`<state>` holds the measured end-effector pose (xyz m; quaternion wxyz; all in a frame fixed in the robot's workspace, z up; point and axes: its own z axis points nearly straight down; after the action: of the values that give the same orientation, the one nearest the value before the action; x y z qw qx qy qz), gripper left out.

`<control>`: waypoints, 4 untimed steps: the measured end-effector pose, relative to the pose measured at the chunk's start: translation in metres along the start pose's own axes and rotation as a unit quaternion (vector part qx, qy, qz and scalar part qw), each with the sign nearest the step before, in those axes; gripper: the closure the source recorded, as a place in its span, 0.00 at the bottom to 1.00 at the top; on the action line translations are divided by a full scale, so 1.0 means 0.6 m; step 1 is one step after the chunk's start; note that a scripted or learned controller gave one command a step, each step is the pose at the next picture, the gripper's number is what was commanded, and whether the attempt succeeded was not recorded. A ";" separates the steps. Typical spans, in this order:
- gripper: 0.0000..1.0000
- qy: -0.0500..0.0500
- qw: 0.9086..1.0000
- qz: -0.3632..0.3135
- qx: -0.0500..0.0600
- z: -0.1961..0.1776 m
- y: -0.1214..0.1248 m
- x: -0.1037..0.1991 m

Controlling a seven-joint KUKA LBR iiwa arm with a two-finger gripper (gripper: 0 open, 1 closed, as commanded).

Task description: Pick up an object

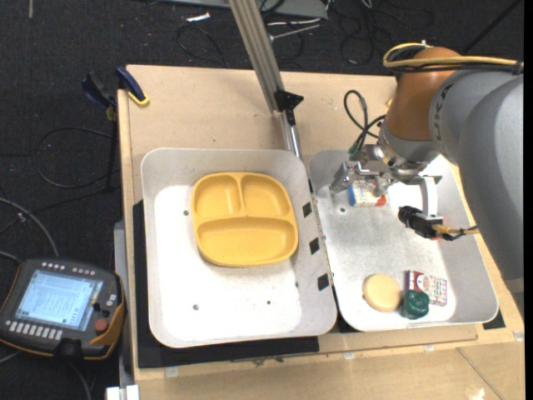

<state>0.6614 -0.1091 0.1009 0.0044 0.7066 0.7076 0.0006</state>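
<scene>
My gripper [364, 182] hangs low over the back of the right bin [375, 244], under the orange-banded wrist. A small white, blue and red carton [367, 196] lies directly beneath it, partly covered by the gripper body; I cannot tell whether the carton is held or simply resting on the bin floor. At the front of that bin lie a round tan disc [382, 292], a dark green object [415, 304] and a small red-and-white packet [434, 287].
A yellow divided plate [244, 219] sits in the left bin [225, 302]. A black fitting with an orange cable [423, 222] hangs just right of the gripper. A slanted metal pole [260, 44] crosses the back. A teach pendant [58, 307] lies on the floor at the left.
</scene>
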 end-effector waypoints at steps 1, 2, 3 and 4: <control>1.00 0.000 1.000 0.000 -0.003 -0.021 0.003 0.001; 1.00 0.002 1.000 0.001 0.000 -0.128 0.003 -0.004; 1.00 0.002 1.000 0.000 0.001 -0.172 0.005 -0.004; 1.00 0.004 1.000 -0.003 0.004 -0.179 -0.025 0.084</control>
<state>0.6454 -0.0583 0.2082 -0.0011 0.7046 0.7096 0.0005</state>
